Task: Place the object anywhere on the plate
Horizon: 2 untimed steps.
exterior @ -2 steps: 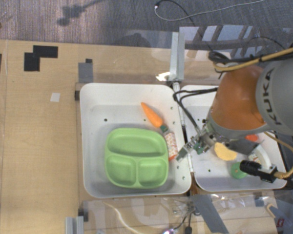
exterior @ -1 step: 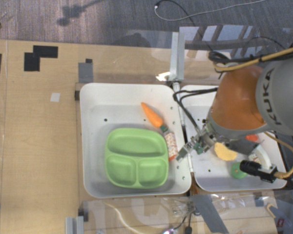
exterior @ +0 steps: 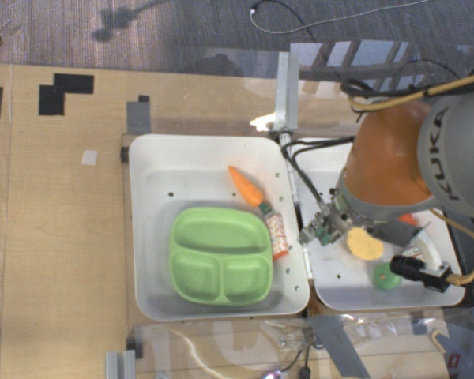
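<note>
two shallow white bins sit side by side on the bench, the left bin [exterior: 150, 235] and the right bin [exterior: 340, 287], their inner walls touching along the middle. in the left bin a green plate [exterior: 220, 253] with three compartments lies toward the near side. just beyond its far right corner lies an orange carrot [exterior: 245, 185], slanted, and just beside the plate's right edge lies a small tube-like object with a red and white label [exterior: 277, 234], its near end touching or almost touching the plate's rim. the arm [exterior: 395, 160] reaches in from the right, its orange band over the right bin, and the gripper [exterior: 325, 231] hangs low at the left side of the right bin, close to the dividing wall. how its jaws stand cannot be told from this angle, and nothing can be seen caught in it. just right of the gripper a flat yellow piece [exterior: 365, 246] lies on the bin floor, with a small green round thing [exterior: 385, 276] nearer, and a red bit [exterior: 408, 219] peeks out beneath the arm.
</note>
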Tool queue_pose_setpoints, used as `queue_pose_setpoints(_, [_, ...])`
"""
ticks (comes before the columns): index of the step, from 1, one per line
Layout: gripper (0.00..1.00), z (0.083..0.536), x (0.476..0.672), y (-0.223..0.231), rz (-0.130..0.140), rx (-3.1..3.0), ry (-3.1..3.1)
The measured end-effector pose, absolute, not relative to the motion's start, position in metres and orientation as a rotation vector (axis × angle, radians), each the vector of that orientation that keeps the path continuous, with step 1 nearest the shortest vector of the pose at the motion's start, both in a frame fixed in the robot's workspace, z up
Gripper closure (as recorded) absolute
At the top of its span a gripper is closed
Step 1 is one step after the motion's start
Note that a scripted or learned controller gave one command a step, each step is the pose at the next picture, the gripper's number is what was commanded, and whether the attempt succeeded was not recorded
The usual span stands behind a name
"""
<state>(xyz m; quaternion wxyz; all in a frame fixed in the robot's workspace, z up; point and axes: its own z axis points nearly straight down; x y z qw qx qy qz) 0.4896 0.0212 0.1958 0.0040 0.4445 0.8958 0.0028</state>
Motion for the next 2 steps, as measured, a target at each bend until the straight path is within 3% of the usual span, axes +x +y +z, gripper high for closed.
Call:
queue_pose_setpoints(1, [1.0,0.1845,0.4872,0.0653,0.004,1.848,2.538])
queue_pose_setpoints(2, [0.0,0.1845,0.4872,0.0652,0.004,1.849,2.537])
